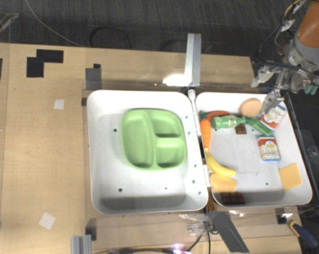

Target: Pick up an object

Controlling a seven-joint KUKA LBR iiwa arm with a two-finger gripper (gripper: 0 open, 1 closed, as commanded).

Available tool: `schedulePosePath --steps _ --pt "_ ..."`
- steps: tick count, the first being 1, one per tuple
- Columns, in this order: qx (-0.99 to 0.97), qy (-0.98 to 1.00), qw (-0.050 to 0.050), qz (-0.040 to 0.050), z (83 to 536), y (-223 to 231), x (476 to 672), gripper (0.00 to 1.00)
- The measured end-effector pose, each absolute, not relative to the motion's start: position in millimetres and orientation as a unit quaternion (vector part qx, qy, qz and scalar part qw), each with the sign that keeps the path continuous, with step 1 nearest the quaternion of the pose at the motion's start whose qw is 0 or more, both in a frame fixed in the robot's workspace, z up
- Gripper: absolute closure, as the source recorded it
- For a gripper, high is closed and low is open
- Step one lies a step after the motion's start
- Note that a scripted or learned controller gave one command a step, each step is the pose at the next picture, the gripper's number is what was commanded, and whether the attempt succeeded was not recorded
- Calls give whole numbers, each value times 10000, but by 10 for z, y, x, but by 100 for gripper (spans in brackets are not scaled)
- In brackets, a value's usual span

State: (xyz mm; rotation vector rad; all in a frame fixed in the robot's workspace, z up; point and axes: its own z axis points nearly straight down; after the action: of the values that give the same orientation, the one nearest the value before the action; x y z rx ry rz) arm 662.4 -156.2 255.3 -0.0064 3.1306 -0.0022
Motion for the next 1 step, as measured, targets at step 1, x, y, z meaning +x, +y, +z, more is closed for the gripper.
schedulePosePath --steps 1 --pt "-375 9993 65 -13 990 -1732 6697 0"
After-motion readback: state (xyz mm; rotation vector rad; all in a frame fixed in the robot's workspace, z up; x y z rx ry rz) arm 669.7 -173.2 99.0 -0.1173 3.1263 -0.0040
